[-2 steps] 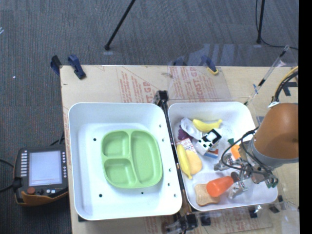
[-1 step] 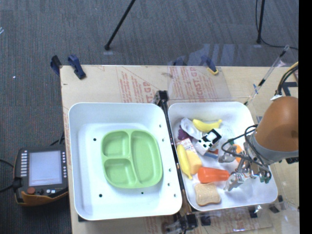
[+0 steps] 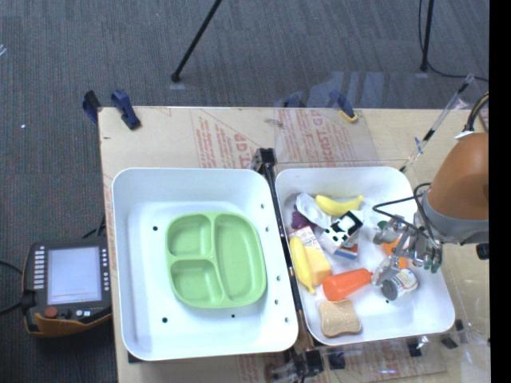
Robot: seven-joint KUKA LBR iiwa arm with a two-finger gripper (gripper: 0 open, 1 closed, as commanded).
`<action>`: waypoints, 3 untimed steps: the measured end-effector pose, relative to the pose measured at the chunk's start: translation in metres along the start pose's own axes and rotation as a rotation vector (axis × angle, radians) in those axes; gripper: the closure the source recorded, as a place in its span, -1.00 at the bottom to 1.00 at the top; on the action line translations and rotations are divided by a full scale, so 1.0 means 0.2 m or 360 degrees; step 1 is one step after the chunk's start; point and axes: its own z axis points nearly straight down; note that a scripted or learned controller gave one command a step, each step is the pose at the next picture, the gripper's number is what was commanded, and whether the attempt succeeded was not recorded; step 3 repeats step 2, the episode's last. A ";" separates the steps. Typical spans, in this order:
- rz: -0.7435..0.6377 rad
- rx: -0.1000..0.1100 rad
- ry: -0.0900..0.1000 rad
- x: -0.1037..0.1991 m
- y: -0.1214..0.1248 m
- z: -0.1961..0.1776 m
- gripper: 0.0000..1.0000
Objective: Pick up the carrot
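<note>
The carrot (image 3: 348, 283), an orange tapered piece, lies in the right bin (image 3: 435, 313) near its front middle, with its thick end pointing left. My gripper (image 3: 397, 258) hangs low over the right part of that bin, just right of the carrot's narrow tip. A small orange patch shows amid the gripper's metal parts, and I cannot make out what it is. The grey wrist with its orange band (image 3: 467, 178) reaches in from the right.
Around the carrot lie a yellow bottle (image 3: 308, 263), a toast slice (image 3: 339, 317), a banana (image 3: 338, 204), a black-and-white box (image 3: 343, 230) and a purple item (image 3: 303, 219). The left bin (image 3: 136, 214) holds a green divided plate (image 3: 215, 260). A control pendant (image 3: 68, 284) sits off the bench at left.
</note>
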 end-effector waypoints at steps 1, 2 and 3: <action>-0.0010 0.0000 -0.0004 0.00 0.01 -0.05 1.00; 0.0212 -0.0005 -0.0008 0.05 0.39 -0.48 1.00; 0.0212 -0.0005 -0.0008 0.05 0.39 -0.48 1.00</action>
